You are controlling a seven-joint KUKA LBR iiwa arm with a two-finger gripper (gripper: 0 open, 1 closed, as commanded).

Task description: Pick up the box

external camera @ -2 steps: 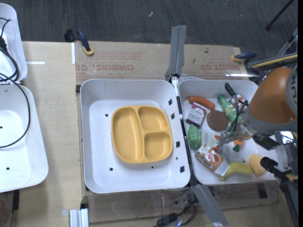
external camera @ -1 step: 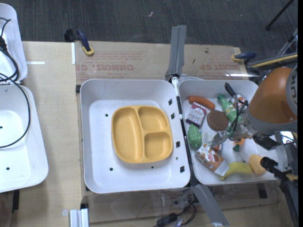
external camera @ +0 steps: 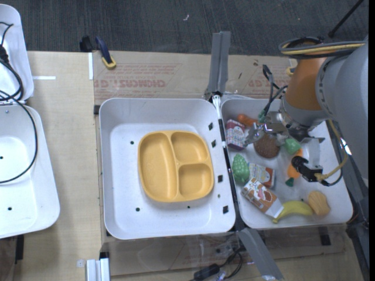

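A red and white box [external camera: 261, 196] lies tilted in the front part of the right bin [external camera: 340, 212], beside a banana [external camera: 295, 209]. A smaller white and orange carton [external camera: 261, 174] rests just behind it. My gripper [external camera: 265, 133] hangs low over the back of that bin, right above a brown round item [external camera: 267, 147] and well behind the box. The arm's orange band [external camera: 304, 86] and grey body cover the bin's back right corner.
The right bin also holds a purple and white packet [external camera: 236, 135], a green bumpy fruit [external camera: 240, 167], a green item [external camera: 292, 146], an orange piece [external camera: 293, 171] and a tan bun [external camera: 319, 202]. A yellow divided plate [external camera: 176, 165] lies in the left bin [external camera: 117, 157].
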